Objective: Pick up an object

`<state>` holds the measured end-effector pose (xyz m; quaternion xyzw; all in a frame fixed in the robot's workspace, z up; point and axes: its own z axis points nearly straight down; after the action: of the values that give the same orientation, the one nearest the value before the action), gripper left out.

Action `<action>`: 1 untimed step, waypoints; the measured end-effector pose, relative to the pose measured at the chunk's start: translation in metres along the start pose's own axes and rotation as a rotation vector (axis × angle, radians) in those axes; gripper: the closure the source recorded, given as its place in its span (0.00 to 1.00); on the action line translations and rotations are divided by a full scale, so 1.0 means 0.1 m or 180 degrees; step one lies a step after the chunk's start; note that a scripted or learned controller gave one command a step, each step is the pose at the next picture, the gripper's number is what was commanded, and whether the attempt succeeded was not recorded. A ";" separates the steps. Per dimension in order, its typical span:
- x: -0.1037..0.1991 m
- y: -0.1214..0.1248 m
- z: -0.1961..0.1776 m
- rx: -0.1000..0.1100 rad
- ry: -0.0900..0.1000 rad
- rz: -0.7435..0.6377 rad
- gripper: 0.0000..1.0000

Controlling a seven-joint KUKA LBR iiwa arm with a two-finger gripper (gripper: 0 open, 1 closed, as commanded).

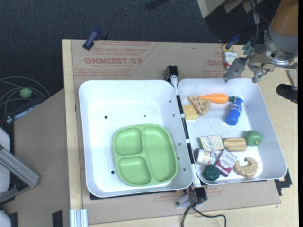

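Up at one o'clock, the gripper [244, 72] hangs with fingers apart, holding nothing. Below it, the smooth orange carrot [213, 98] lies flat, tip pointing to nine o'clock.

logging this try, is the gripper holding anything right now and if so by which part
Nothing is held. The gripper hangs open over the far rim of the right bin, with nothing between its jaws. The carrot and the blue bottle lie in the bin.

A robotics lab: a robot arm [284, 18] over a cardboard-topped bench [118, 60], two white bins [90, 103], loose cables [14, 98] on dark carpet.
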<state>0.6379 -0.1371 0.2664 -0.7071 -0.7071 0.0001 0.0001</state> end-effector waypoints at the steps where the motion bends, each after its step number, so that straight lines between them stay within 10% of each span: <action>1: -0.55 0.04 1.55 0.0015 0.0002 0.0005 0.00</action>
<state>0.6422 -0.1919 0.1112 -0.7077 -0.7066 0.0015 0.0020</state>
